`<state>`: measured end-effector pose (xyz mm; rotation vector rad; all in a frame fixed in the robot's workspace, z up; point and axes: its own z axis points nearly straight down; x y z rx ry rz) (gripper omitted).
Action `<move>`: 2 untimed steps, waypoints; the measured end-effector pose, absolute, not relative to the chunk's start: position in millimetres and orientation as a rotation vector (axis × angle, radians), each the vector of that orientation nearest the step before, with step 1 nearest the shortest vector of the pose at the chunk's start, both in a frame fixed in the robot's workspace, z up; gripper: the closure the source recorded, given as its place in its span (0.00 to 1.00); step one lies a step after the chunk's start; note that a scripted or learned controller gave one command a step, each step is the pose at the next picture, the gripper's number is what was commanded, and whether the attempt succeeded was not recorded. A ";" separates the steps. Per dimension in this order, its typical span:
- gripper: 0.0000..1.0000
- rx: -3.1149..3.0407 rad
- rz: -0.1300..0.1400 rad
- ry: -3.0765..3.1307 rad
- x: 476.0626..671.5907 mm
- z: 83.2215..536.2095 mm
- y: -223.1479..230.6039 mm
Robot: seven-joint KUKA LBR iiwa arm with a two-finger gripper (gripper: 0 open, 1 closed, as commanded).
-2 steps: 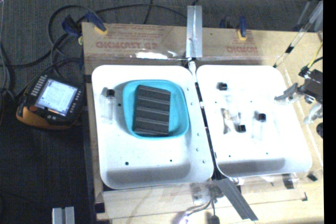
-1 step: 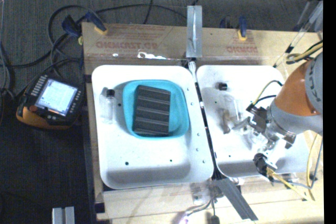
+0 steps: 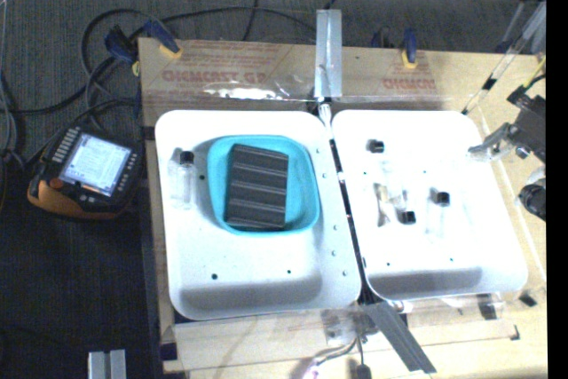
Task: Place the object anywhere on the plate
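A teal plate (image 3: 306,191) lies in the left white bin (image 3: 253,288). A dark grey ribbed block (image 3: 257,185) rests flat on the middle of the plate. My gripper (image 3: 497,145) hangs at the right edge of the right bin (image 3: 444,271), far from the plate and block. Just its pale metal tip and some dark parts of the wrist behind it can be seen, and nothing shows in its grasp.
A small clear vial with a black cap (image 3: 182,173) lies left of the plate. Several small clear pieces with black caps (image 3: 406,210) are scattered in the right bin. A metal divider post (image 3: 328,58) stands behind the two bins.
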<state>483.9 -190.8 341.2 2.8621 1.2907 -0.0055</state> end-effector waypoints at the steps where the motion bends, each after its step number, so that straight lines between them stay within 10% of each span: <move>1: 0.00 2.978 -0.009 1.012 482.4 159.3 -164.6; 2: 0.00 2.888 -0.007 1.232 488.0 298.7 -179.5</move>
